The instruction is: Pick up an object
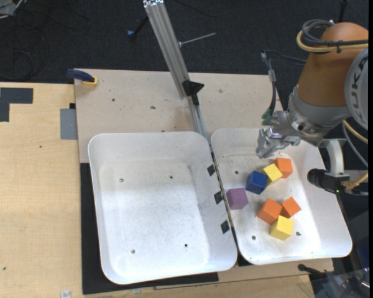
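Observation:
Several small blocks lie in the right bin: a purple cube, a blue cube, a yellow block, an orange block, two more orange blocks and a yellow cube. My gripper hangs over the far part of the right bin, just above and behind the blue and yellow blocks. Nothing shows between its fingers.
The left bin sits beside the right one, with black clips along the shared edge. A slanted aluminium rail rises behind the bins. A clamp sits at the bench's far left corner. A black fitting juts in at right.

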Motion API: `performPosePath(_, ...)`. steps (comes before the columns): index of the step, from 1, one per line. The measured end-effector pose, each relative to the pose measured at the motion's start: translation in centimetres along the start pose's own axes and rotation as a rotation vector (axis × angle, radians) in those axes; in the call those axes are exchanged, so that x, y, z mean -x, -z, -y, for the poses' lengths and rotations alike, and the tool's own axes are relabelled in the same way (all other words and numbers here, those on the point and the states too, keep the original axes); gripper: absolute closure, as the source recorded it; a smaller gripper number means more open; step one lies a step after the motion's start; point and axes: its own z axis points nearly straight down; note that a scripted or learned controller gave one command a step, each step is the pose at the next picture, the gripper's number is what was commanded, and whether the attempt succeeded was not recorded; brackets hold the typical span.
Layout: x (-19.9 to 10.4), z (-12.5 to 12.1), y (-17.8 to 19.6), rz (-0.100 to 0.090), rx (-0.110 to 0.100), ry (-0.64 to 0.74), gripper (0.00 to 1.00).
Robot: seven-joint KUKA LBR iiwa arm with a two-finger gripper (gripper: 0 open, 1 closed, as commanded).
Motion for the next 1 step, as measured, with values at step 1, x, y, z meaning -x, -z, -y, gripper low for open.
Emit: performPosePath(1,-5.17,-2.51,-0.83,0.000,-0.001,0.000,1.00)
